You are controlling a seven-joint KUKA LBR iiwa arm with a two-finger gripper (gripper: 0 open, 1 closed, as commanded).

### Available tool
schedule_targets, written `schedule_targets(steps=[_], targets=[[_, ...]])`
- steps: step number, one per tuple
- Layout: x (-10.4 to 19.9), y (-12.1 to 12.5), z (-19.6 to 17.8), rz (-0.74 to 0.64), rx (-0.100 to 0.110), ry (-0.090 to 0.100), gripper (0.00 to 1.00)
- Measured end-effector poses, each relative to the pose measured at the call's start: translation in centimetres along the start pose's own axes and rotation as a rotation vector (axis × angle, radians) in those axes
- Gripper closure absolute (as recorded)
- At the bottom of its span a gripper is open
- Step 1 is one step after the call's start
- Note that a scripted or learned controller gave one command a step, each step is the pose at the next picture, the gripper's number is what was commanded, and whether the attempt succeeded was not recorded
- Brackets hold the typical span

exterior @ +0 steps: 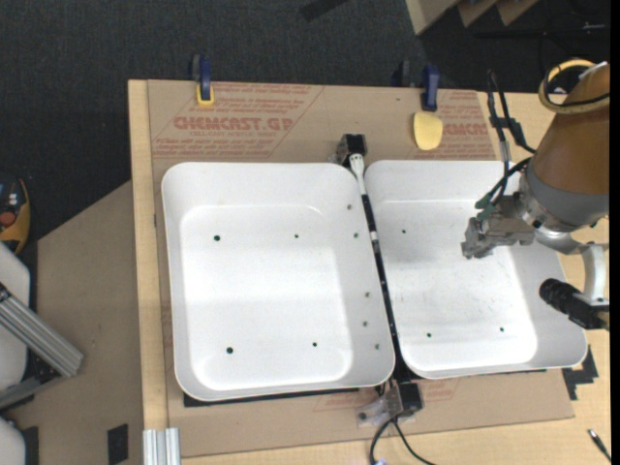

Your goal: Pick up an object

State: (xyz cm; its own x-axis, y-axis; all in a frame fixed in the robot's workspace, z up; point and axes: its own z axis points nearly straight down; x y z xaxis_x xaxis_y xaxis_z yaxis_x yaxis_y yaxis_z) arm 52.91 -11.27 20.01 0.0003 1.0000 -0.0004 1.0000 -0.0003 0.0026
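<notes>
White plastic lies under me on both sides: the left bin (262, 279) and the right bin (465, 269) sit side by side on the cardboard-covered bench (320, 114), their inner rims touching along the middle; my gripper (482, 237) hangs over the right bin, toward its right edge and a little nearer the far rim than the near one. Whether anything is in my grasp I cannot tell, since from above the gripper reads as one dark grey cluster; nothing hangs visibly from it. As for the object I am meant to lift, I can make out none lying on either bin floor; only small dark dots mark them. A yellow, rounded piece (427, 130) rests on the bench just beyond the right bin's far rim, beside a blue clamp (430, 87); it lies outside both bins. My worry: descending here, I would likely close on bare plastic and come up with nothing, or scrape the bin floor.
</notes>
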Motion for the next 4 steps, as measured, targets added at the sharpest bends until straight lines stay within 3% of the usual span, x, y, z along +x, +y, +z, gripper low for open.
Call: schedule_targets(steps=[1,2,3,4], targets=[[5.0,4.2,-8.2,-0.008,-0.010,0.001,1.00],[7.2,6.0,-19.5,-0.005,-0.015,0.000,1.00],[13.6,8.5,-7.7,-0.007,0.014,0.003,1.00],[19.1,5.4,-24.7,-0.008,-0.018,0.006,1.00]])
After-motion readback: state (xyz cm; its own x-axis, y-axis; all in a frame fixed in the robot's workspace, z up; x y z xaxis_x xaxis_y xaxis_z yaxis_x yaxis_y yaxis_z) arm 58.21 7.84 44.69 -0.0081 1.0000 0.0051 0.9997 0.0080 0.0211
